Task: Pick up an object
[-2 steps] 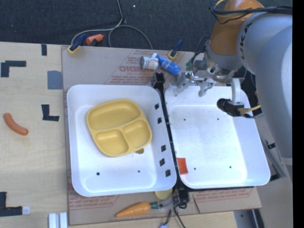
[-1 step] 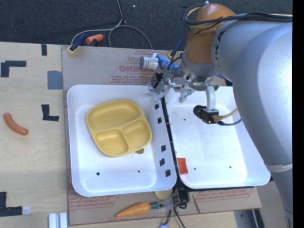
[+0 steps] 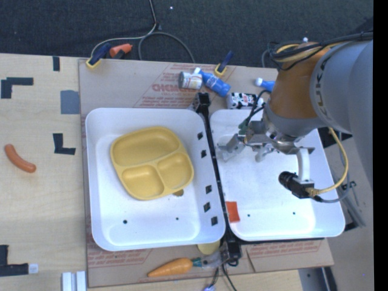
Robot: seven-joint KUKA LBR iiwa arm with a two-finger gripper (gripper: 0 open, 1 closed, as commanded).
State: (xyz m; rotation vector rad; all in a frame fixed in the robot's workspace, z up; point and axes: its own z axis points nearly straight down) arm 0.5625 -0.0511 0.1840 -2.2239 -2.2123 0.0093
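We see the arm [image 3: 315, 83] reaching in from the right over the far part of the right bin [image 3: 273, 223], with the end effector [image 3: 245, 143] hanging low near that bin's left wall. We cannot tell whether it is open or closed, and nothing shows in its grip. We judge this the approach step, with no pick yet made. The nearest candidate looks to be the small orange block [image 3: 232, 211] at the near left of the same bin; the yellow divided plate [image 3: 151, 162] lies in the left bin [image 3: 103, 223]. Next, we think, comes a move nearward over the block, then a descent.
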